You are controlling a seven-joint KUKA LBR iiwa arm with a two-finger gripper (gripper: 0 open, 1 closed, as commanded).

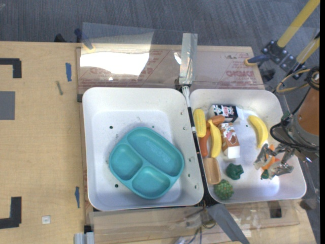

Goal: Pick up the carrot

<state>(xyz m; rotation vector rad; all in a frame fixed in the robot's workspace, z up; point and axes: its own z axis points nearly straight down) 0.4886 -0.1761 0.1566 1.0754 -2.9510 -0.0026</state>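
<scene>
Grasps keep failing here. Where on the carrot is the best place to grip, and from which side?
Probably mid-length on the orange body of the carrot, from straight above, closing across its narrow width. It lies flat and slanted, leafy green end toward the lower left, under the gripper.

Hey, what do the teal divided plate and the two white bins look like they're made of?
Teal divided plate: probably molded plastic, with a smooth, slightly satin surface and rounded compartment walls. Left bin and right bin: likely thin formed plastic, glossy, with soft glare and rounded corners.
</scene>
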